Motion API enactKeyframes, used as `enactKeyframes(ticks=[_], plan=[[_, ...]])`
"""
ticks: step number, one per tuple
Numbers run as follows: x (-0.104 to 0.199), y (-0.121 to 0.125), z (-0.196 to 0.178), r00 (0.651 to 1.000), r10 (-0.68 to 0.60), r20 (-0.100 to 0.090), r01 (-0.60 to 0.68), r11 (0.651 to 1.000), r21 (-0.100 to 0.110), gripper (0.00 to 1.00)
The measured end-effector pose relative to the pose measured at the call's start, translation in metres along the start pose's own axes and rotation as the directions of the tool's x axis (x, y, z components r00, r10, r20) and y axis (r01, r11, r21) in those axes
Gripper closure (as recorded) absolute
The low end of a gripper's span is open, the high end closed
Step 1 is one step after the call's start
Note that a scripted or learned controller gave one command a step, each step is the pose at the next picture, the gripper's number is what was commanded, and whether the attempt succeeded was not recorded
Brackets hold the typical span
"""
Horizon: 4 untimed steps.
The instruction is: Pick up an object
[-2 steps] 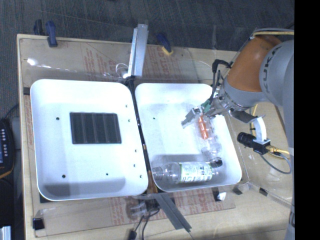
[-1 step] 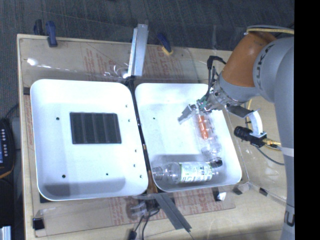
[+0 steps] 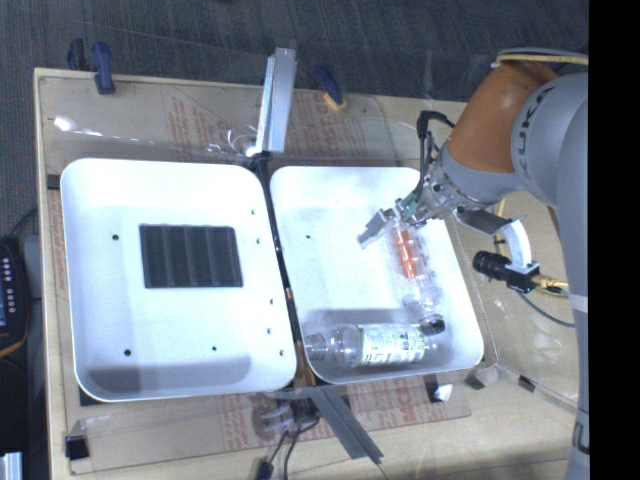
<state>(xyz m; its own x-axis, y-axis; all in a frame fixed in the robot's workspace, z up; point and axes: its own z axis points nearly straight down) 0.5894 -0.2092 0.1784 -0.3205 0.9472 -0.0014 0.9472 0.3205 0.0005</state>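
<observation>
Bench (image 3: 150,428) carries two white bins, the left bin (image 3: 100,358) holding a dark ribbed panel (image 3: 190,256). Arm (image 3: 520,118) reaches in from the right, its orange band above the wrist bent down over the right bin's (image 3: 330,198) upper right corner, pincer (image 3: 395,218) low inside; whether its fingers are apart or together I cannot tell. One clear bottle (image 3: 370,343) lies along that bin's near wall, and another bottle (image 3: 412,263), orange inside, lies just below the pincer.
</observation>
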Motion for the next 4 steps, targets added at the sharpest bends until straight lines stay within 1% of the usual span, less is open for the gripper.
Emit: enactKeyframes(ticks=[1, 2, 3, 4], plan=[[-0.0070, 0.0170, -0.0168, 0.999, -0.040, -0.001, 0.040, 0.999, 0.001, 0.00], [-0.0031, 0.0112, -0.0190, 0.993, -0.118, -0.005, 0.118, 0.993, 0.004, 0.00], [-0.0037, 0.0147, -0.0120, 0.978, -0.209, -0.005, 0.209, 0.978, 0.003, 0.00], [-0.0026, 0.0102, -0.0198, 0.967, -0.255, -0.005, 0.255, 0.967, 0.004, 0.00]])
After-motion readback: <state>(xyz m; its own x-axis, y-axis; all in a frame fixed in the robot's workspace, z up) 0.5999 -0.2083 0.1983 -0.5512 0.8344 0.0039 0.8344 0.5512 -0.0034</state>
